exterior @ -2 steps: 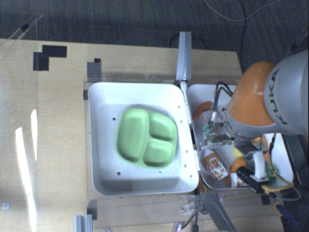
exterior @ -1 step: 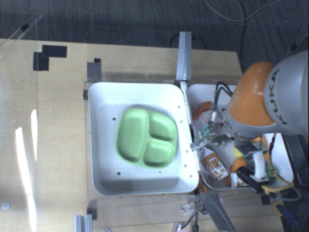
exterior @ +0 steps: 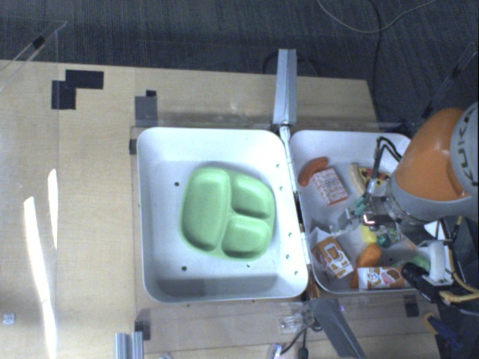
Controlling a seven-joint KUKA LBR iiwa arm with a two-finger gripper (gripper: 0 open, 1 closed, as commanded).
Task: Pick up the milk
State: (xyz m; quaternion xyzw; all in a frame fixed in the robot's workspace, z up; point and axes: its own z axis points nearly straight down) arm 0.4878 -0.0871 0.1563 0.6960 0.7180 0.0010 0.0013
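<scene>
The right bin (exterior: 301,200) holds several toy foods. A small white carton with a red panel (exterior: 330,186), likely the milk, lies in its back left part, beside a red sausage (exterior: 313,169). A second white carton with a brown-red label (exterior: 380,277) lies against the front wall, and a brown carton (exterior: 333,256) sits at the front left. My gripper (exterior: 367,217) hangs low over the middle of this bin, right of the red-panelled carton and above a yellow piece (exterior: 367,235). Nothing shows in its grasp.
An orange piece (exterior: 369,256) lies in front of the gripper. A yellow-red item (exterior: 364,176) rests near the back wall. The left bin (exterior: 150,223) carries a green divided plate (exterior: 227,211). A metal post (exterior: 287,88) stands behind the divider between the bins.
</scene>
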